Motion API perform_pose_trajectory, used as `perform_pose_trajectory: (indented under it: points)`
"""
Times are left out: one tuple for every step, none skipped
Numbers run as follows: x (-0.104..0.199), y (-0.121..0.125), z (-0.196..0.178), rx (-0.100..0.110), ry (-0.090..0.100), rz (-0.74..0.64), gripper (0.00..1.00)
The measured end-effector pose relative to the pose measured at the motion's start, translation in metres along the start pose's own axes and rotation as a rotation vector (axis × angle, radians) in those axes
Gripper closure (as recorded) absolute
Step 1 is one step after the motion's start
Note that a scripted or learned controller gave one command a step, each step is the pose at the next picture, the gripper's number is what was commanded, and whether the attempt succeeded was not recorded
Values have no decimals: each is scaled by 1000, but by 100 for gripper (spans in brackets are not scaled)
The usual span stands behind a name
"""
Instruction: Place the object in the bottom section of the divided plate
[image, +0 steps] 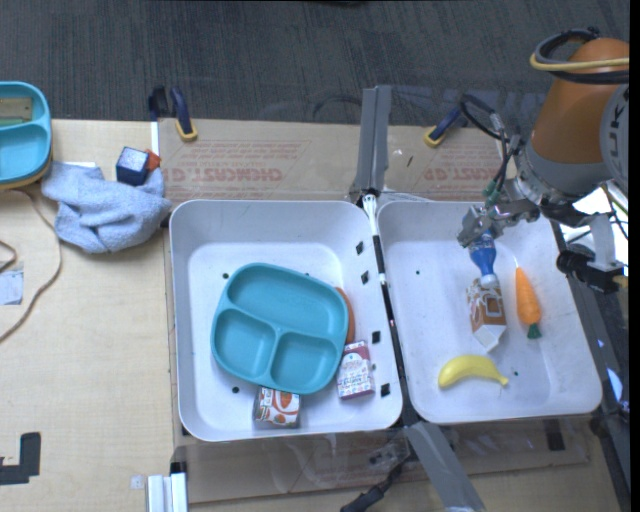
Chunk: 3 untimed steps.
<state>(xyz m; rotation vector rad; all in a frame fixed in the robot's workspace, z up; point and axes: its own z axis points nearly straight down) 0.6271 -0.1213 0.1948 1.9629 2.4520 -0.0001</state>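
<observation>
Tabletop (90, 330), brown board surface. Two white bins side by side: left bin (190, 300), right bin (570, 395). Grey cloth (100, 212) near left bin. Blue cube (132, 165) touching cloth.

Robotics lab test station. Cardboard-topped counter (90, 330) carries two shallow white bins (190, 300) side by side, sheet held by clamps (172, 108) along upper edge. Grey-and-orange industrial arm (575, 110) enters from upper right. Toy food in right bin: banana (472, 372), carrot (527, 298). Dark carpet (280, 50) across top of frame; loose cable (45, 280) at left.
</observation>
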Motion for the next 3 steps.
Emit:
perform_pose_trajectory:
  points:
    - [87, -43, 4, 2, 0, 108, 100]
    - [177, -46, -25, 2, 0, -34, 100]
    - [177, -46, -25, 1, 0, -32, 0]
